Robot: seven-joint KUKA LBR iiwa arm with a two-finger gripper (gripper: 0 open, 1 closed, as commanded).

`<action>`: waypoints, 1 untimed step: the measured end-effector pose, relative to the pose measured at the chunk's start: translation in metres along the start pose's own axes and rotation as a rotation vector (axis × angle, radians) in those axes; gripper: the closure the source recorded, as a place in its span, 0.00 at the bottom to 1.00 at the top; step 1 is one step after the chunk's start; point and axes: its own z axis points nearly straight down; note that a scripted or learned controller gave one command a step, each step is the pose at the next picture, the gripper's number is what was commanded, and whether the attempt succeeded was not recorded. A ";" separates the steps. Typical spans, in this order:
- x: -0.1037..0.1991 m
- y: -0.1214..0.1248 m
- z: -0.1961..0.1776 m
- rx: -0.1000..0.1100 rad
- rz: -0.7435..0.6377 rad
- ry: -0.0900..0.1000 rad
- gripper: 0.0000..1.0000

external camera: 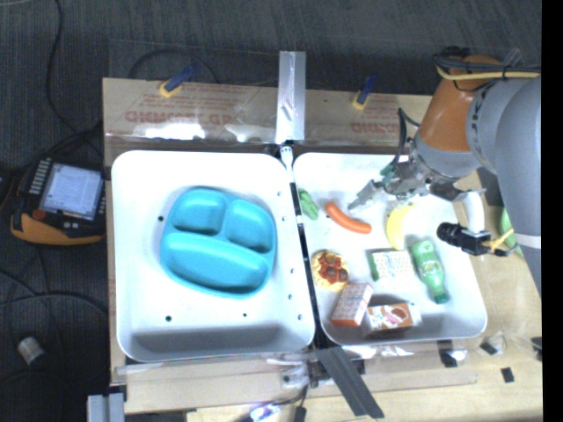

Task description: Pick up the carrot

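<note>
The carrot (348, 219), orange and short, lies flat in the upper left part of the right bin (457, 319). My gripper (376, 199) hangs just above and to the right of it, reaching in from the upper right under the orange wrist band. Its fingers are spread, one fingertip (359, 202) close to the carrot's right end, and nothing sits between them. The carrot is free on the bin floor.
Around the carrot lie a green vegetable (308, 205), a yellow fruit (398, 225), a round pizza-like toy (330, 268), a green bottle (428, 269), a small green-white box (384, 263) and two cartons (351, 305) (388, 318). A blue divided tray (217, 240) sits in the left bin (141, 323).
</note>
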 end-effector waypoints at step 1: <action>0.056 -0.031 0.027 -0.010 -0.396 -0.006 0.00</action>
